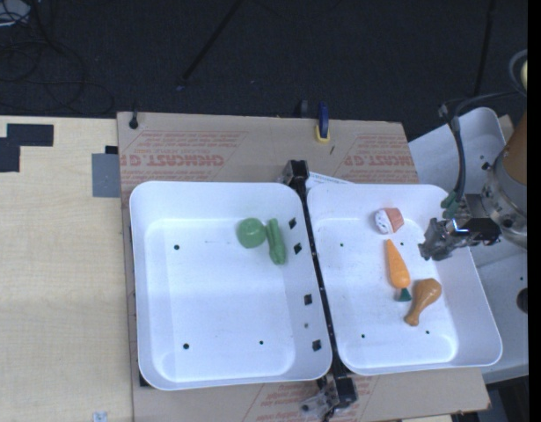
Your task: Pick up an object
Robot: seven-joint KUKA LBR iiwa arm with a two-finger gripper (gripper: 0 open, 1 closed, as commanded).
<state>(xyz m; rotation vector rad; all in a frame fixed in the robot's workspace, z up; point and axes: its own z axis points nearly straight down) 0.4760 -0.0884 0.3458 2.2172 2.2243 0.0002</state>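
The arm [508,192] is cut off by the right edge, so just its wrist end and a slice of orange band show. The pincer [435,240] is small and dark against the right bin's rim [481,297]; whether its fingers are parted cannot be told. A piece of hardware [327,400] at the bottom edge, below where the two bins meet, is cropped and blurred. The round item [389,221] near the right bin's back is too small to identify. Cables [24,7] in the top left corner run out past the edge
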